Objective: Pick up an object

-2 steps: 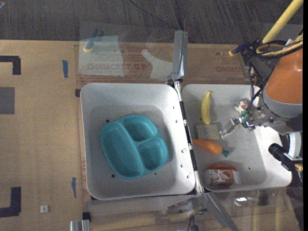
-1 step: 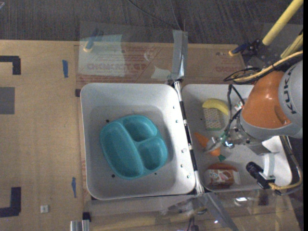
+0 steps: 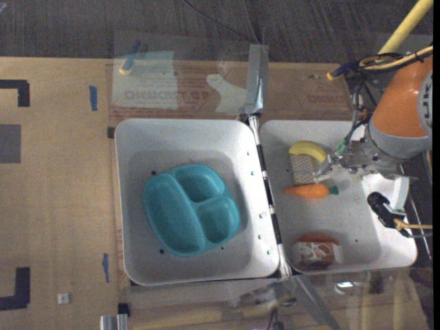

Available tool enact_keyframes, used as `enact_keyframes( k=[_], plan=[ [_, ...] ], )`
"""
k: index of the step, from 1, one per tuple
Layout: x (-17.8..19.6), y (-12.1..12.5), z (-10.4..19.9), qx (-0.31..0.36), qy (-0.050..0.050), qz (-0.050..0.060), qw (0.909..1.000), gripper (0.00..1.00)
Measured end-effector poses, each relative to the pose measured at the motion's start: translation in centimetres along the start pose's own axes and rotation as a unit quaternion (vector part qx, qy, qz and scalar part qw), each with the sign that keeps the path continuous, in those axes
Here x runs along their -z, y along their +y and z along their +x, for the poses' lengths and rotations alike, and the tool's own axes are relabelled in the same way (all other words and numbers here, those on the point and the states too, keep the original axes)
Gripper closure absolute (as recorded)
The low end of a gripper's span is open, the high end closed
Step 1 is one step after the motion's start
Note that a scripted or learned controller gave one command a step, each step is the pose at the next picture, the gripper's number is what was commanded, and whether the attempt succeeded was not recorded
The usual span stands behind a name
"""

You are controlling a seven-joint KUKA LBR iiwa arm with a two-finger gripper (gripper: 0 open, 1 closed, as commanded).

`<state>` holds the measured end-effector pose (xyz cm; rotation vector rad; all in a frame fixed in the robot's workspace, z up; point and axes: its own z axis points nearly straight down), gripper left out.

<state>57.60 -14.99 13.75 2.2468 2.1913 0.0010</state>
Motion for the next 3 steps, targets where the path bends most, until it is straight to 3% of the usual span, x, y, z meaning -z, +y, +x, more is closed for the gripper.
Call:
enact_keyframes(
  k=[1,2,3],
  plan=[
    [-4.3,0.7,3.8,-0.038,-0.001,-0.006,0.9993,0.0],
    [-3.2,1.0,4.0,-0.038,0.001,-0.01,0.9992,1.0],
    [-3.2,1.0,4.0,-0.038,0.001,-0.01,0.9992,0.0]
  ],
)
